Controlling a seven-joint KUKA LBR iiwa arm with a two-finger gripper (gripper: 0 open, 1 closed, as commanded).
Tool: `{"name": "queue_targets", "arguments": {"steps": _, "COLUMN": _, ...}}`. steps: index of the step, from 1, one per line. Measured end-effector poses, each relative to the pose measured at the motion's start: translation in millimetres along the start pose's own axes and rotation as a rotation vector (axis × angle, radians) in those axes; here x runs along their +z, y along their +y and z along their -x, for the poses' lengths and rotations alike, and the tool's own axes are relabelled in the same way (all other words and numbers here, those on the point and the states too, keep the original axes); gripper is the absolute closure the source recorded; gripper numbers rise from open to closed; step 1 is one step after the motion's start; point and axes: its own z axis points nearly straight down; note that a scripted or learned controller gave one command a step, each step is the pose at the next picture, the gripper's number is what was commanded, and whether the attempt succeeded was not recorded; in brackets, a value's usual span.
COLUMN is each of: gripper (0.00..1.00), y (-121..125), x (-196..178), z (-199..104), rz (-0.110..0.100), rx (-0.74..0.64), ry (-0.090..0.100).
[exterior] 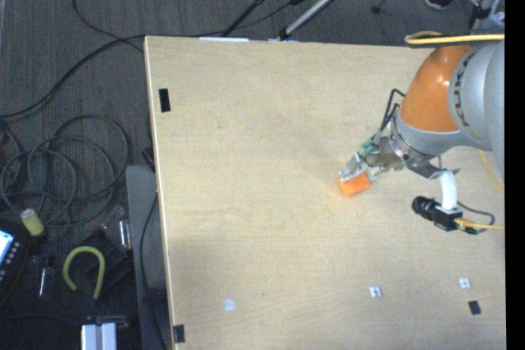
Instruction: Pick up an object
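A small orange block (356,186) lies on the light wooden bench top (262,176), right of its middle. My gripper (354,173) reaches in from the right and its tip sits directly over the block's upper edge, touching or almost touching it. The grey wrist with the orange band (431,98) hangs behind it at the right edge. The gripper's own body hides how it meets the block, so I cannot tell whether the block is held.
A black and white fitting (436,206) with a yellow cable hangs off the arm just right of the block. Small black marks (164,100) and white tags (375,291) dot the bench. Cables (66,168) lie on the floor past the left edge.
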Motion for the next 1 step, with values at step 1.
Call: {"name": "queue_targets", "arguments": {"steps": 1, "gripper": 1.00, "y": 35.1, "x": -75.4, "z": -41.7, "rz": 0.000, "rx": -0.025, "ry": -0.001}}
